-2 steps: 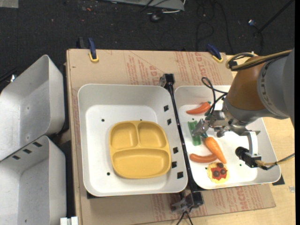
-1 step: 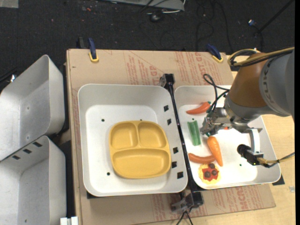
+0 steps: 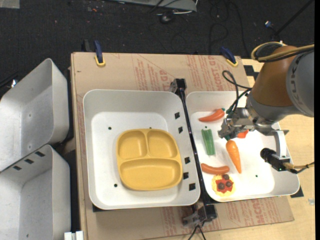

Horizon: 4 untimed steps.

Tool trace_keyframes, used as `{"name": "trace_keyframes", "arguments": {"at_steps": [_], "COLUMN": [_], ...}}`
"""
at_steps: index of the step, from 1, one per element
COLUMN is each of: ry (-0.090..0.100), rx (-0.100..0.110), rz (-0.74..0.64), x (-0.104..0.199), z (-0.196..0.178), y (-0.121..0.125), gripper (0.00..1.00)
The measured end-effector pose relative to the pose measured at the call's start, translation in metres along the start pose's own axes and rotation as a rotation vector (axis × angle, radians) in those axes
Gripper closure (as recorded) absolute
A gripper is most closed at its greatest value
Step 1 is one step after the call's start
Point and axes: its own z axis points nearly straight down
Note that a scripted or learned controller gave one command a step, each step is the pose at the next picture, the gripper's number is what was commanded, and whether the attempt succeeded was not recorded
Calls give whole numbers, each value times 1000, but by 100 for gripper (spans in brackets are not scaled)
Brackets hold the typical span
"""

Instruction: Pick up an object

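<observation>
The carrot lies in my right bin, its thick end just under my tool, whose grip I cannot tell from here. Crowding it: a green bean to its left, a red chili pepper above, a hot dog and a small fruit tart below. The left bin holds a yellow divided plate.

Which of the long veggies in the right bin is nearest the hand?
The carrot: its top lies just below the hand. The green pod and red pepper lie farther left, the sausage lower down.
</observation>
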Motion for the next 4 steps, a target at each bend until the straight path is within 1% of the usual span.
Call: {"name": "trace_keyframes", "arguments": {"at_steps": [1, 2, 3, 4], "ry": [-1, 0, 2, 2], "rx": [-3, 1, 5, 7], "rz": [-1, -1, -5, -5], "x": [-3, -3, 43, 86], "z": [-63, -68, -64, -60], "y": [1, 2, -2, -17], "gripper": [100, 100, 100, 100]}}
